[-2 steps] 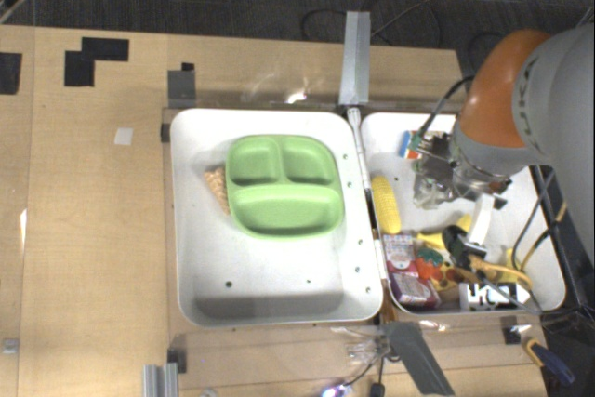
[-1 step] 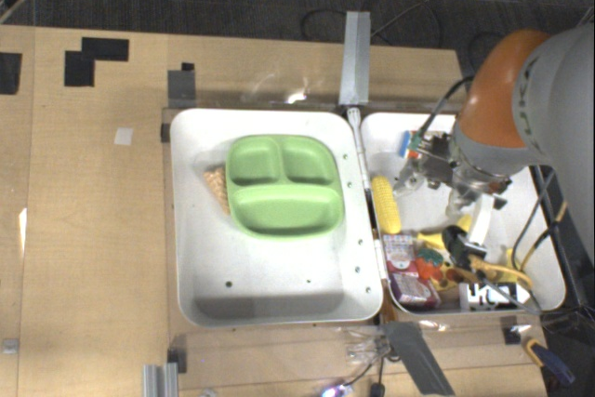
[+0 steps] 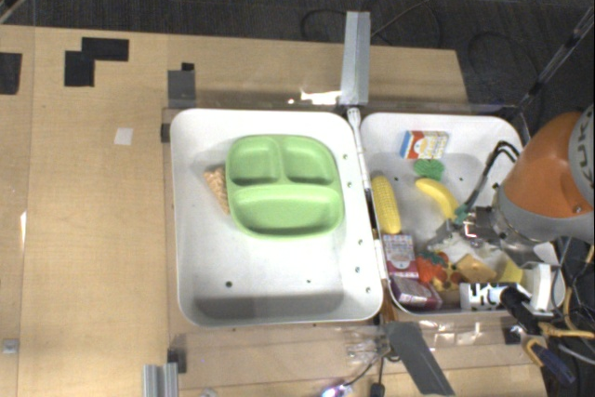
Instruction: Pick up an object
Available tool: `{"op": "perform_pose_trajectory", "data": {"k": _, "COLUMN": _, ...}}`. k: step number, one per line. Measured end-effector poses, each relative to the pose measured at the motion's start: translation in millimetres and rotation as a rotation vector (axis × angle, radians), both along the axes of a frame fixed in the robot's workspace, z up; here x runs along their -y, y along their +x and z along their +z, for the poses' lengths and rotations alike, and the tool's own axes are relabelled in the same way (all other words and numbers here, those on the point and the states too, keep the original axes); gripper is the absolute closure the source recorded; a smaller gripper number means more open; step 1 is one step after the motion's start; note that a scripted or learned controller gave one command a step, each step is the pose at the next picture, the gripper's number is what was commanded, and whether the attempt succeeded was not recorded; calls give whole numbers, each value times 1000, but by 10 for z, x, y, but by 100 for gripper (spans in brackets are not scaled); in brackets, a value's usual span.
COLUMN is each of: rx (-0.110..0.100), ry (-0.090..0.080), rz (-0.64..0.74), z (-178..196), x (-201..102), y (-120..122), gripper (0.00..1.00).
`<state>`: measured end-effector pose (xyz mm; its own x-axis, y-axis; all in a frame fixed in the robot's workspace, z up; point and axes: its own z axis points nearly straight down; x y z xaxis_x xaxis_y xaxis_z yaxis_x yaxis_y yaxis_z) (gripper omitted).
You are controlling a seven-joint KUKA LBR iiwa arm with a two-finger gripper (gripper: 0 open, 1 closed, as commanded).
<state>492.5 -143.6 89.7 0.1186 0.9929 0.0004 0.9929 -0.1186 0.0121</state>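
Note:
The right bin [image 3: 483, 127] holds a heap of small toy foods. A yellow corn cob [image 3: 386, 205] lies along its left wall, and a banana [image 3: 435, 196] sits near the middle. A green piece [image 3: 429, 169] and a small red-and-white carton [image 3: 424, 145] lie toward the back. Red and orange pieces [image 3: 429, 271], a pink packet [image 3: 398, 250] and a dark red item [image 3: 416, 294] crowd the front. My gripper [image 3: 462, 235] hangs low over the front middle of this heap, just right of the banana. The orange-banded wrist [image 3: 548, 181] hides the bin's right side.
The left bin [image 3: 270, 293] carries a green divided plate [image 3: 282, 184] with a tan snack [image 3: 217, 188] poking out at its left edge. A metal post [image 3: 356, 60] stands behind the wall between the bins. Cables [image 3: 548, 344] trail at the lower right.

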Motion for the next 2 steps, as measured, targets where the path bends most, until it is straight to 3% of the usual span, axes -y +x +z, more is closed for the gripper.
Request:
{"op": "perform_pose_trajectory", "data": {"k": 1, "rx": 6, "ry": -2, "rz": 87, "z": 5, "x": -354, "y": 676, "gripper": 0}}
{"op": "perform_pose_trajectory", "data": {"k": 2, "rx": 8, "ry": 2, "rz": 93, "z": 99, "x": -377, "y": 699, "gripper": 100}}
